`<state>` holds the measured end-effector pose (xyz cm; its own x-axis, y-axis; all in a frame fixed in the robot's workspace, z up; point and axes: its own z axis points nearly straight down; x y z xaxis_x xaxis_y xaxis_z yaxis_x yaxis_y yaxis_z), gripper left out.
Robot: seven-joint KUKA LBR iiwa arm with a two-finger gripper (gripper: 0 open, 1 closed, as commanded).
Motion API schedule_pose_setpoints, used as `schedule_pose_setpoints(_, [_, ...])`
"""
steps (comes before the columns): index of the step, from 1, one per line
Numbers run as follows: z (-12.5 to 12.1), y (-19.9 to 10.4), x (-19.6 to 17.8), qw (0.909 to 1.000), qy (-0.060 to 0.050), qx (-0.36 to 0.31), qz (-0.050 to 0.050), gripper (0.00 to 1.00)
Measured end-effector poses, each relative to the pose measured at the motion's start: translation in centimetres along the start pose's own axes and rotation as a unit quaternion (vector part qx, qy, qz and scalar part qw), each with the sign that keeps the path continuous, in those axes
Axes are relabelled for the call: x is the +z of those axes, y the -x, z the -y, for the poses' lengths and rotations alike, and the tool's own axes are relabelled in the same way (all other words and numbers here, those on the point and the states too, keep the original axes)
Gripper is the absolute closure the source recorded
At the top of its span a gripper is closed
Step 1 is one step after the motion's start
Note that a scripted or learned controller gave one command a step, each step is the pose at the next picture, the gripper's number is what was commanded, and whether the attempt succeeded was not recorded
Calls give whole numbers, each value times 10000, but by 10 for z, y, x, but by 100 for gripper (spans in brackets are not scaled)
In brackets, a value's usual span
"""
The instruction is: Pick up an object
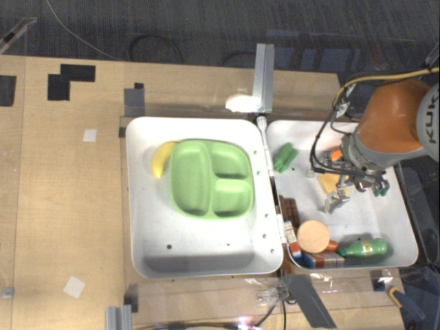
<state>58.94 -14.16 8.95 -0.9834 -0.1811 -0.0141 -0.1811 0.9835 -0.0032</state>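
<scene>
My gripper [357, 193] hangs low over the middle of the right bin [402, 218], under the grey wrist and orange band. Its fingers [336, 199] stand open, and only bare bin floor shows between them. A yellow wedge [327, 182] lies just left of the left finger. A small orange item [335, 155] peeks out behind the wrist cables. A green pepper-like piece [284, 157] lies at the bin's upper left. Along the front are a round tan disc [313, 236], a green bottle [363, 248] on its side and a brown bar [289, 212].
The left bin [158, 246] holds a green divided plate [210, 177] with a yellow banana [161, 159] at the plate's left edge. A metal post [263, 78] stands behind the wall between the bins. Black cables loop around the wrist.
</scene>
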Motion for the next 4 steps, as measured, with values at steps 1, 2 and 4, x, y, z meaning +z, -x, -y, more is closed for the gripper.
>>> schedule_pose_setpoints(1, [-30,2,0,9985,-5,540,3,0])
schedule_pose_setpoints(2, [-31,8,-16,9986,-23,511,93,100])
schedule_pose_setpoints(4, [23,8,-88,9959,5,-902,-16,0])
